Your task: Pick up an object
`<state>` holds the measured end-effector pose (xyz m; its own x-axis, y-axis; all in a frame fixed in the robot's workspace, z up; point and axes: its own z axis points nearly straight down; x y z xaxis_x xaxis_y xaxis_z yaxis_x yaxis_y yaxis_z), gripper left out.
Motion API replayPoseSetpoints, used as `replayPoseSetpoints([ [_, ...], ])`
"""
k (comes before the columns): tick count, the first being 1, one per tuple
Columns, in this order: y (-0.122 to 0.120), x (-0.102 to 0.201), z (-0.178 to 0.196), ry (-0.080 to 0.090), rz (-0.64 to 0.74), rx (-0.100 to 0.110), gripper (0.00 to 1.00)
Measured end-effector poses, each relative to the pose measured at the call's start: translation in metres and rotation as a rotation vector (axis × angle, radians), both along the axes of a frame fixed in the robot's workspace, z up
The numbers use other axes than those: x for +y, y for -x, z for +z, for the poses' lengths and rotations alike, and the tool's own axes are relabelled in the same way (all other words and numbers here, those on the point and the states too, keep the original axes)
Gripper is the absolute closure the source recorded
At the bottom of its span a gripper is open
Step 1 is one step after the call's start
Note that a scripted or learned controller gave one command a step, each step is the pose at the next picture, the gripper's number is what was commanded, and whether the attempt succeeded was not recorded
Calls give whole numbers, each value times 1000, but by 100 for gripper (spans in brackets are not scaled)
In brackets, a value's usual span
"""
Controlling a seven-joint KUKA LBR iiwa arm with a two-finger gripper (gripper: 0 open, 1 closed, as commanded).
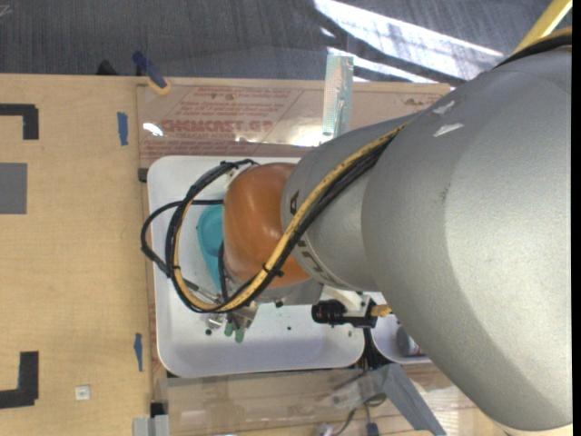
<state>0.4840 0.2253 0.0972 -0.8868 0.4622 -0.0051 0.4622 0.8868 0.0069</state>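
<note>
We see the arm plunged into the left bin, over a teal object; the reach is on. The tool's state we cannot tell; next, a clean lift.

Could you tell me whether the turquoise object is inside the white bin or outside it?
Inside: the turquoise object lies within the white bin's rim, partly hidden by the arm.

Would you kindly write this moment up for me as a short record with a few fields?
arm: grey arm reaching in from the right, covering much of the bin
orange band: above the wrist, over the bin
cables: black and yellow cables looping beside the wrist
bin: white bin, rim visible at left and bottom
teal object: in the bin, partly hidden by the wrist
</note>
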Motion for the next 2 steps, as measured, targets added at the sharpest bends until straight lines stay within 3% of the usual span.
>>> replayPoseSetpoints([
  [1, -9, 1, 109, -1, -278, 2, 100],
  [2, -44, 2, -3, -12, -417, -6, 100],
])
